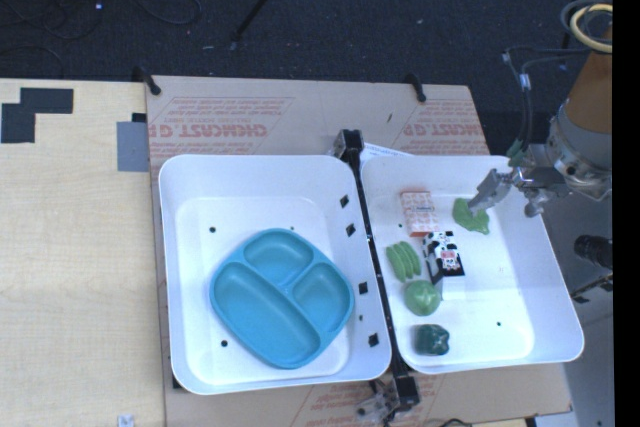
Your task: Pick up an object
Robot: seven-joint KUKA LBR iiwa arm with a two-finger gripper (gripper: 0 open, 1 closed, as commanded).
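The gripper [508, 187] hung over the right bin [545, 315] at its 1 o'clock corner — one finger [487, 193] touched or sat just above a green lump [470, 215], grip state unclear, I couldn't tell. Toward the bin's 9 o'clock side lay a small carton [418, 210], green pods [404, 260], a black-and-white block [444, 255], a green ball [422, 296] and a dark green lump [432, 340] — the left bin [190, 185] held a blue divided plate [282, 297].

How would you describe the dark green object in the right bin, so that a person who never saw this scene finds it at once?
Look in the right bin, the one without the blue plate. A column of small items runs down its left part, beside the divider; the dark green object is the last one, nearest the bottom of the view. It is darker and more bluish than the light green pieces above it.
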